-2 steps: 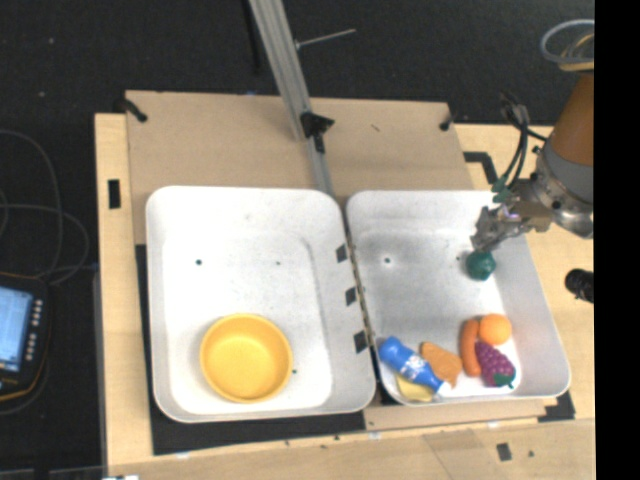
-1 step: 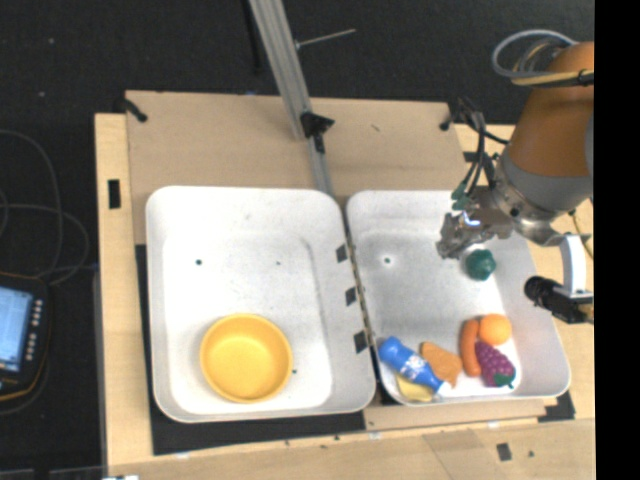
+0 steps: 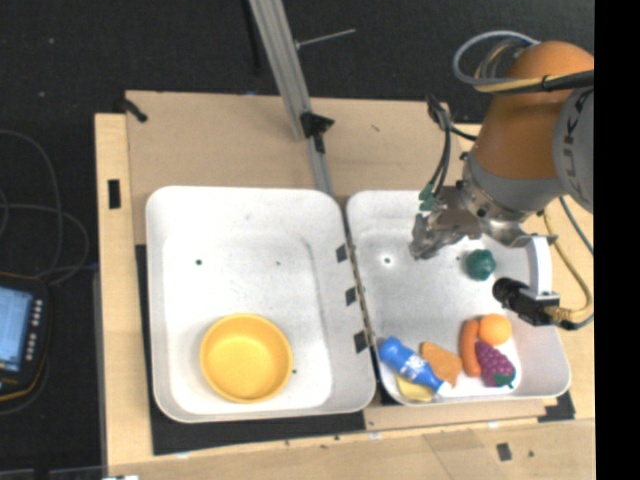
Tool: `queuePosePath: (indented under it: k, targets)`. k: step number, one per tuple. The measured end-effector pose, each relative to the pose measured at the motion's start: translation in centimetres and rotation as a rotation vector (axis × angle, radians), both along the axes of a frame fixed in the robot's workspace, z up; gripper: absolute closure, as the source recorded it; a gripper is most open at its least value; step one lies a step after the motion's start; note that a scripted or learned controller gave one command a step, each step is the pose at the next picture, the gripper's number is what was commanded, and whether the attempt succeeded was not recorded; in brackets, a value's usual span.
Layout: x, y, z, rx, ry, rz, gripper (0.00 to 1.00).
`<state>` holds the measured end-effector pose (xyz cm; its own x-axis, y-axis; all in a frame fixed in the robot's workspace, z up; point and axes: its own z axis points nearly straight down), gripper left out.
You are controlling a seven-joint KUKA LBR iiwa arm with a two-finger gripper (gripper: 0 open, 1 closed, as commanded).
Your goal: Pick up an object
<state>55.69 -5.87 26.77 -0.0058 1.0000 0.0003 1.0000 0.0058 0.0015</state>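
Note:
My gripper (image 3: pixel 424 245) hangs over the upper middle of the right bin (image 3: pixel 400 288), fingers pointing down-left above bare bin floor. A small green ball-like object (image 3: pixel 481 263) lies just to its right. Along the bin's front edge lie a blue bottle (image 3: pixel 407 361), an orange wedge-shaped piece (image 3: pixel 442 361), a yellow piece (image 3: pixel 416 391), a carrot-like orange piece (image 3: pixel 469 344), an orange fruit (image 3: pixel 495 329) and purple grapes (image 3: pixel 496 362). Nothing shows between the fingers.
The left bin (image 3: pixel 250 238) holds a yellow bowl (image 3: pixel 246 356) at its front. A metal post (image 3: pixel 285 58) rises slantwise behind the bins. A divider with black clips (image 3: pixel 352 288) separates the two bins.

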Motion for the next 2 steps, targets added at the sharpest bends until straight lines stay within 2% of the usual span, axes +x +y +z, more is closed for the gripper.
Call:
queuePosePath:
  k: [1, 2]
  targets:
    - [0.3, 5.2, -1.6, 0.0, 0.002, 0.0, 1.0]
    - [0.1, 11.4, -1.3, 0.002, 0.0, 0.003, 1.0]
